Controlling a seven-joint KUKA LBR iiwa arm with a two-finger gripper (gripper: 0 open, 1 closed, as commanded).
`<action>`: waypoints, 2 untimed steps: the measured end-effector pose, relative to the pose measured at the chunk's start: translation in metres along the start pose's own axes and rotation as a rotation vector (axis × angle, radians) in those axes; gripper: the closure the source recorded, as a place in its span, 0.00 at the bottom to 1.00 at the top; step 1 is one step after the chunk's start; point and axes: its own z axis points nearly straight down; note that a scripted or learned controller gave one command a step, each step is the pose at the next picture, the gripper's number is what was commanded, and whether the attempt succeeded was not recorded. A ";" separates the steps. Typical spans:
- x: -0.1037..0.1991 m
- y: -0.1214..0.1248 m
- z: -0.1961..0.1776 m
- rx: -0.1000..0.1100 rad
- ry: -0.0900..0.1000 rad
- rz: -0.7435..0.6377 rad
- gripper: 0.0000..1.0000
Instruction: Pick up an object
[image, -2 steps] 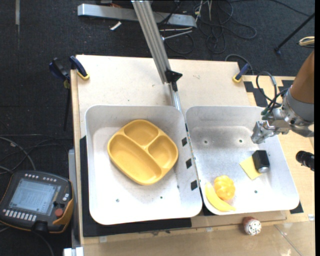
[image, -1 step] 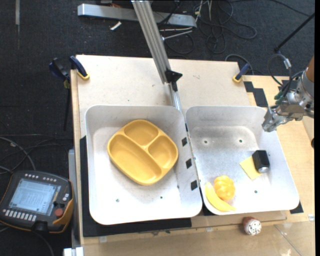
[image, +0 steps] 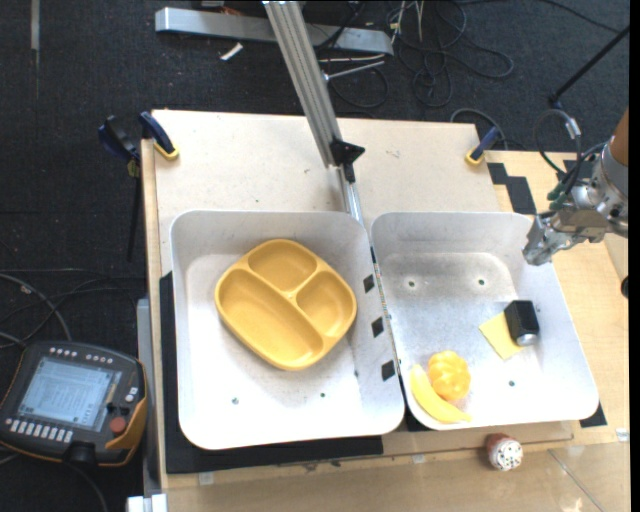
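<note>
**Gripper poised at the right bin's upper right corner, nothing taken yet**

The gripper (image: 540, 247) sits at the right of the frame, over the upper right rim of the right bin (image: 440, 240). No object is between its fingers; whether they are spread or closed I cannot tell. It stands apart from every candidate, which suggests an approach, not a grasp.

Below it, centre right, a small black block (image: 521, 321) rests on a yellow flat piece (image: 496, 334), the nearest pick. Further down, a yellow-orange lumpy toy (image: 449, 374) lies just beside a yellow banana-like piece (image: 432, 401) at the bin's lower edge.

The left bin (image: 190, 300) holds a yellow divided plate (image: 286, 303). A small speckled ball (image: 505, 453) lies on the bench below the right bin.
</note>
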 end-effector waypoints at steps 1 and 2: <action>0.055 0.001 0.018 0.003 0.004 -0.005 1.00; 0.107 0.003 0.015 0.002 0.004 -0.006 1.00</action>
